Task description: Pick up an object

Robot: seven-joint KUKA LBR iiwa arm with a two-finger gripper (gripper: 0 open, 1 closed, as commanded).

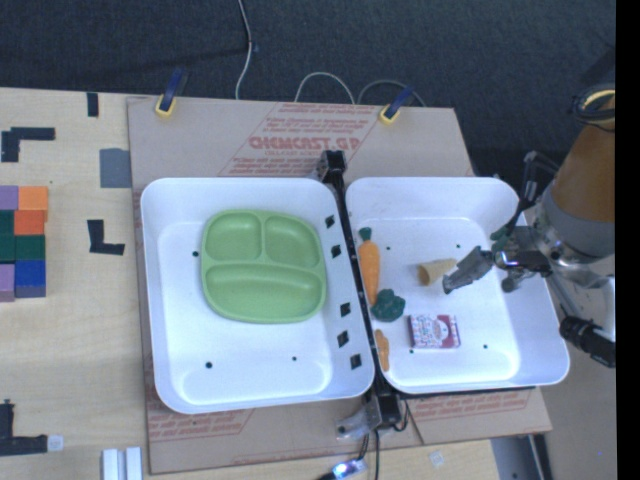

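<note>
Gripper (487,271) sat over the right bin (500,368), near the tan piece (436,271). Fingers spread open, nothing between them.

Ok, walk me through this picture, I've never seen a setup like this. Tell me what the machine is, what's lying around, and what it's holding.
One camera looks down at a slant on a bench. The grey arm with an orange band, reaching in from the right, is a robot; its gripper hangs above the right bin with nothing visibly between its fingers. That bin holds a toy carrot, a dark green toy, a tan piece, a small red-and-white carton and a small orange item. The left bin holds a green divided plate.
</note>
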